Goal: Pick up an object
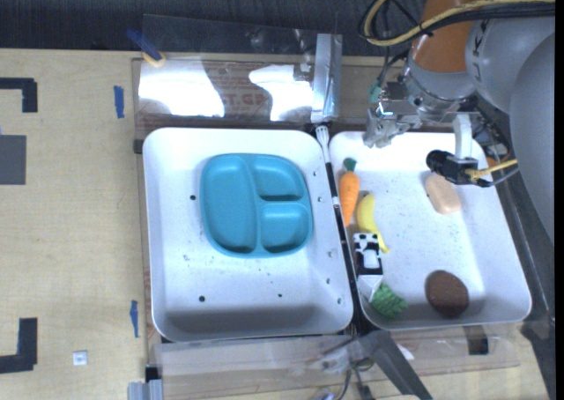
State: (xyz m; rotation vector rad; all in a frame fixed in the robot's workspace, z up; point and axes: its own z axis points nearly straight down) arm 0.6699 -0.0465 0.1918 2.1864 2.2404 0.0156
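We found no object lifted: the end effector (385,129), its grip state indiscernible, hung above the right bin (502,240), carrot (349,193) unmoved.

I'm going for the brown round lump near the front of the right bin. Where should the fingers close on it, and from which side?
Judging from this view, take the brown round lump across its widest middle, coming straight down from above. It looks domed and sits apart on bare floor of the right white bin, with the green leafy piece off to its left, so both fingers should have room. Its rounded sides may slip.
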